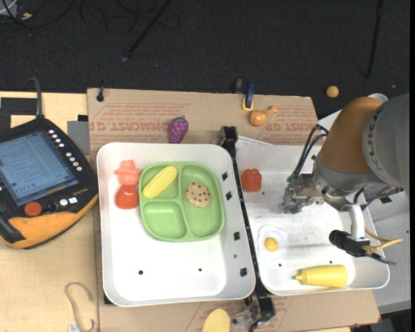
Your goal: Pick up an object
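In the left bin (124, 268), one green tray (167, 223), one corn cob (158, 181), one cookie (198, 194), tool (295, 198) state unclear.

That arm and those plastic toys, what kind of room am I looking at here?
Probably a robotics lab test bench. The grey arm reaches over two white bins of toy food such as plastic corn, and a handheld control pendant lies alongside.

Grey arm (394, 140) with orange band (351, 140), dark cables, metal pincer (295, 198).
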Robot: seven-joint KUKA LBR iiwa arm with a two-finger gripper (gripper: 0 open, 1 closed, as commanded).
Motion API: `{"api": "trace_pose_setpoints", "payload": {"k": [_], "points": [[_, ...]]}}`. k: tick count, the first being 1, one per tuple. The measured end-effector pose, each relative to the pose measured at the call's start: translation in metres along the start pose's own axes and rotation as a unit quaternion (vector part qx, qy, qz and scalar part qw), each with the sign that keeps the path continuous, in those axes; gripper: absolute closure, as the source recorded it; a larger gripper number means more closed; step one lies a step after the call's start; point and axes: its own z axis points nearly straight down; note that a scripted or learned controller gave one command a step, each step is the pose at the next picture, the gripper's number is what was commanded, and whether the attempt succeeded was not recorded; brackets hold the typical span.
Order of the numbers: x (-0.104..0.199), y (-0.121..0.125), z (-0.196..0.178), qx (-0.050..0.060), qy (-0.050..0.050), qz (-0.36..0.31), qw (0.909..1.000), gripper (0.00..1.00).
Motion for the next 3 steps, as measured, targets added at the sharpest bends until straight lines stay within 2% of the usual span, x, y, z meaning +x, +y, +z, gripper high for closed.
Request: {"api": "trace_pose_setpoints", "payload": {"k": [1,3], "points": [[0.005,-0.007,-0.057,-0.003,-0.001,-0.002,1.0000,1.00],[-0.001,-0.004,-0.132,-0.002,-0.001,-0.002,1.0000,1.00]]}}
